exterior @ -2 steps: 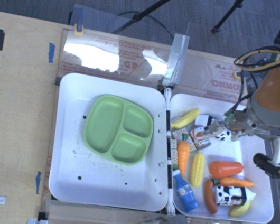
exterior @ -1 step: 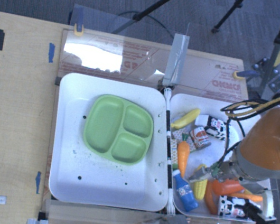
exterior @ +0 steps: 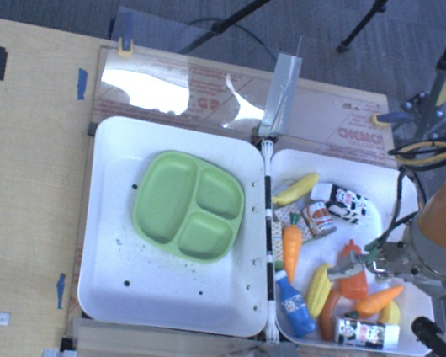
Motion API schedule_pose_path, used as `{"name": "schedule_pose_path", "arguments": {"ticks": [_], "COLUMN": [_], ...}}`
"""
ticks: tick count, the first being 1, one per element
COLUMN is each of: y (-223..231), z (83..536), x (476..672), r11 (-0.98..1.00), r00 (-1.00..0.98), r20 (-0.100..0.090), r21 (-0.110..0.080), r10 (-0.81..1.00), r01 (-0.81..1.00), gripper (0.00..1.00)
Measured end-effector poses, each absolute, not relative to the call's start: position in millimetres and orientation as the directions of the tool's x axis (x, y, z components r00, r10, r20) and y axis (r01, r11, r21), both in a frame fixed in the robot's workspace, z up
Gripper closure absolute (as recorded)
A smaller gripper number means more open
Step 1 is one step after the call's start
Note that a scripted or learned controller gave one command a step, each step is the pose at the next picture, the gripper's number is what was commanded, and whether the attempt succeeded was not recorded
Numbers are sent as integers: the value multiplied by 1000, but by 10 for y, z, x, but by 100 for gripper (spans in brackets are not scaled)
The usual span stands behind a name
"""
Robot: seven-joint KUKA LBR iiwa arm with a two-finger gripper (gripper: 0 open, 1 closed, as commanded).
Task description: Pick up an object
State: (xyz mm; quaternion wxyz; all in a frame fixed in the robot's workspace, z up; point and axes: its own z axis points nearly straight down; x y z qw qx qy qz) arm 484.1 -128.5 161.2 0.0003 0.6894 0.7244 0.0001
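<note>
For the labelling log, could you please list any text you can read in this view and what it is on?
Red print on the clear panel behind the bins: mirrored, too blurred to read.
Red print on the same panel further left: unreadable.
Labels on the small packet and bottle: too small to read.

You see the gripper (exterior: pixel 355 265) low over the right bin (exterior: pixel 382 174), among orange toys near its right edge. A green divided plate (exterior: pixel 188 206) lies in the left bin (exterior: pixel 104 221), toward its centre.
</note>
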Motion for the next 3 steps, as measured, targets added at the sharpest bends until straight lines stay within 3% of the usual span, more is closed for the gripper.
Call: {"name": "schedule_pose_path", "arguments": {"ticks": [1,2,3], "y": [-1045,-1101,-1111], "z": [877,874,979], "x": [5331,4862,4873], "r11": [173,69,67], "r00": [-173,-69,-67], "r20": [-6,0,-2], "r21": [9,6,10], "r10": [985,998,998], "r01": [985,998,998], "gripper": [0,0,100]}}
